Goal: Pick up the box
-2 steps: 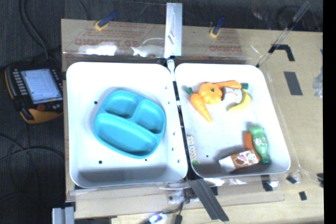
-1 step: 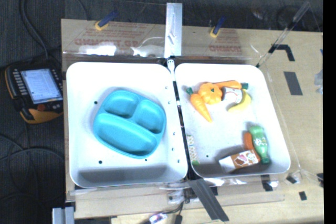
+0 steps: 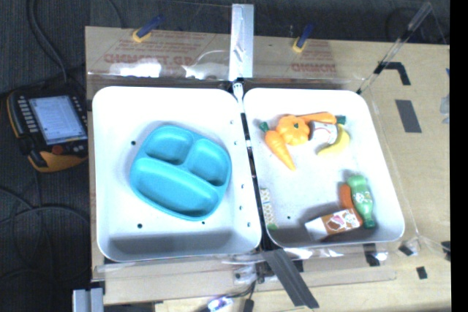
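The box [image 3: 333, 223] is a small carton with a white end and an orange-brown printed face, lying on its side near the front edge of the right bin [image 3: 380, 150]. A green bottle [image 3: 360, 199] and a small orange piece [image 3: 346, 195] lie against its far right side.
The right bin also holds an orange toy carrot and pumpkin cluster [image 3: 289, 132] and a yellow banana [image 3: 333, 142] toward the back. A blue divided tray [image 3: 181, 169] fills the middle of the left bin [image 3: 117, 230]. A teach pendant [image 3: 47, 124] rests on the floor at left.
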